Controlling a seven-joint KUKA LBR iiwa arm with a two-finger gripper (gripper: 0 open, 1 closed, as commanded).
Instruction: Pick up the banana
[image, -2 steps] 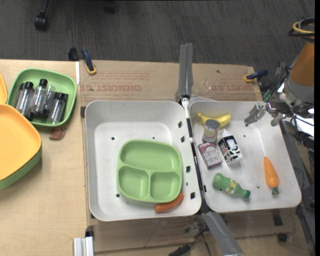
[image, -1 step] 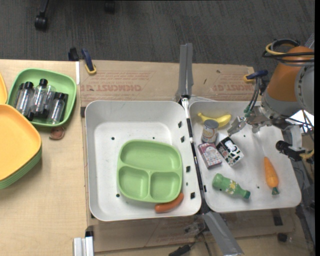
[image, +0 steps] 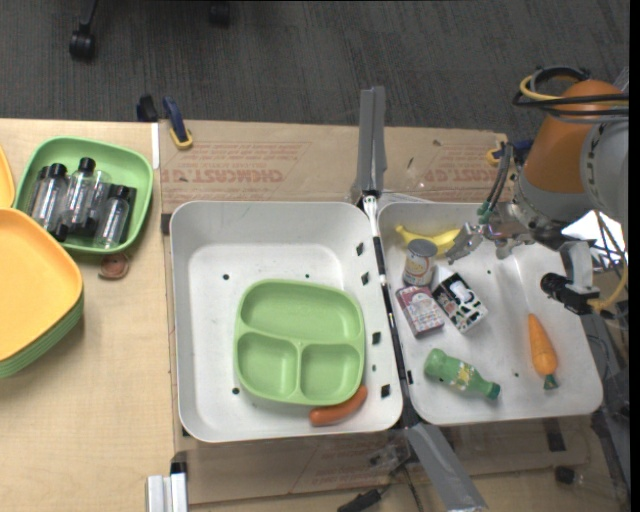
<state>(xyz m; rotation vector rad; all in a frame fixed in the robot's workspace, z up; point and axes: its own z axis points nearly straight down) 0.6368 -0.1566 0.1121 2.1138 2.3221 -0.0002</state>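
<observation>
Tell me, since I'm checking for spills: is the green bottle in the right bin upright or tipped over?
Tipped over. The green bottle lies on its side on the floor of the right bin, neck toward the carrot.

1. Bright, even overhead light covers the frame.
2. The white bins (image: 200, 300) show mild glare and soft, short shadows.
3. Focus is fairly sharp at centre, slightly softer toward the right edge.
</observation>
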